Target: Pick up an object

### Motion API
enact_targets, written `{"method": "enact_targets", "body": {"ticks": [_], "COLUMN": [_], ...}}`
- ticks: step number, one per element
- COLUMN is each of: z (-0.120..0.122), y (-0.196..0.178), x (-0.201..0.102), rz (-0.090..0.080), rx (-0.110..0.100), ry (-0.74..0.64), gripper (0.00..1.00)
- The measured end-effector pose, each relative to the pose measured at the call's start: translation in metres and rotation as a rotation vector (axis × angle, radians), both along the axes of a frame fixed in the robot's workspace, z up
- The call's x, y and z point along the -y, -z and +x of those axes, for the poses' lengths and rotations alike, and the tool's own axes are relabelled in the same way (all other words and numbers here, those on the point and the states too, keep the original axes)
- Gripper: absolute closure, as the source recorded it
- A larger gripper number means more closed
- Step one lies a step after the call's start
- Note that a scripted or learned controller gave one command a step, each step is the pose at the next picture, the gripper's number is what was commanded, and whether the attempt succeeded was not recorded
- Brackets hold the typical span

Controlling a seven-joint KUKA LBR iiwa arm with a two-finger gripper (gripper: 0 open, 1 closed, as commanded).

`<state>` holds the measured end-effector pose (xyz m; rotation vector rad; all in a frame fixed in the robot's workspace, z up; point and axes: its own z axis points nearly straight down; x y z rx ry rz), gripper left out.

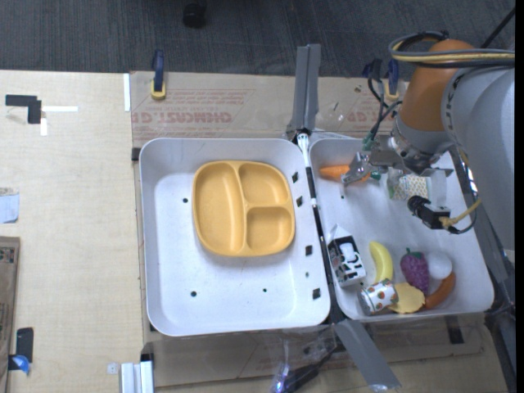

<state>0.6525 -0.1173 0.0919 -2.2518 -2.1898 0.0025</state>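
The small orange toy carrot lies at the far left corner of the right white bin. It looks light, hard and smooth. The gripper hangs just beside it; its opening cannot be told. A hold across the middle seems best.

Even bright overhead light, soft shadows, sharp focus, mild glare on white bins

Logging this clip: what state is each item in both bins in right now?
end effector: low over right bin, beside carrot
carrot: lying at bin's far edge
yellow divided plate: flat, right side up, in left bin
banana: lying flat
can: on its side
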Motion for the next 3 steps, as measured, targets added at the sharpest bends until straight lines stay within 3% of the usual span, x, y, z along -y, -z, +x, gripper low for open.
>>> {"method": "enact_targets", "body": {"ticks": [1, 2, 3], "z": [-0.001, -0.001, -0.051], "y": [-0.009, -0.009, -0.073], "x": [0.002, 0.002, 0.047], "rz": [-0.004, -0.004, -0.001], "rx": [-0.004, -0.004, 0.001], "ry": [-0.002, -0.002, -0.066], "gripper": [1.00, 0.00, 0.00]}}
